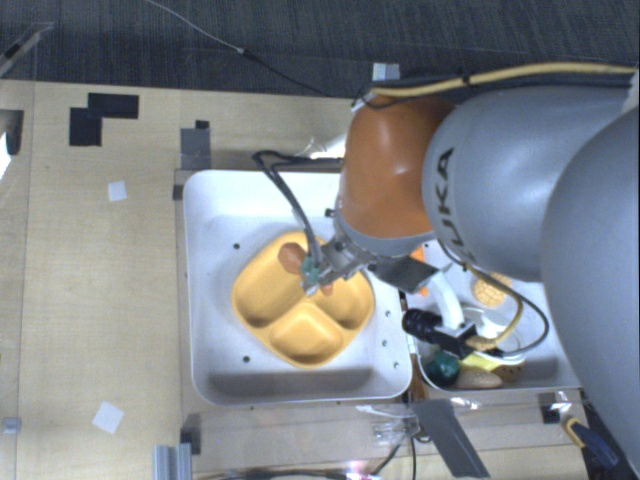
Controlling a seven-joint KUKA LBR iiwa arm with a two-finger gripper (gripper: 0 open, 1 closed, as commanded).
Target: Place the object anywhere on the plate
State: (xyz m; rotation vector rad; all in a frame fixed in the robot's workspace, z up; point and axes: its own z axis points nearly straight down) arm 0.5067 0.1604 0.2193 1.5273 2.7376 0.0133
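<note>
Brown object (291,257) sits in the upper-left section of the yellow divided plate (300,338), gripper (318,276) right beside it, finger state impossible to tell; plate lies mid left bin (215,268), white floor showing around it

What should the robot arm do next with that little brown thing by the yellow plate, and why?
Probably rise straight up a little. The small brown object already seems to rest in a compartment of the yellow divided plate in the left white bin, and the gripper hangs right beside it, so moving sideways might knock it.
</note>
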